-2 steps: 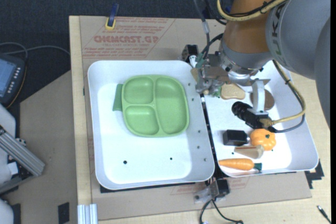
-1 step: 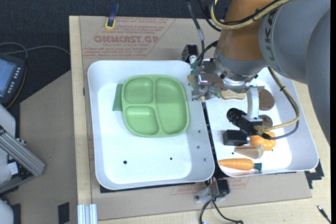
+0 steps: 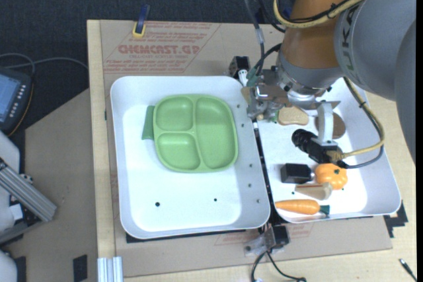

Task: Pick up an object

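Robot arm [image 3: 344, 16] low over right bin [image 3: 377, 181], gripper [image 3: 291, 109] above toast slice [image 3: 293, 117], grip state unclear, green plate [image 3: 195, 132] in left bin [image 3: 132, 162]

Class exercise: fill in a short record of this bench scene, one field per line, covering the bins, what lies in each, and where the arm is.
left bin: holds a green divided tray, lying flat
right bin: holds a toy carrot, a small orange pumpkin, a black block and a tan bread-like piece
carrot position: at the bin's near edge
arm: over the back of the right bin, reaching in from the right
gripper: near the divide between the bins; nothing seen held
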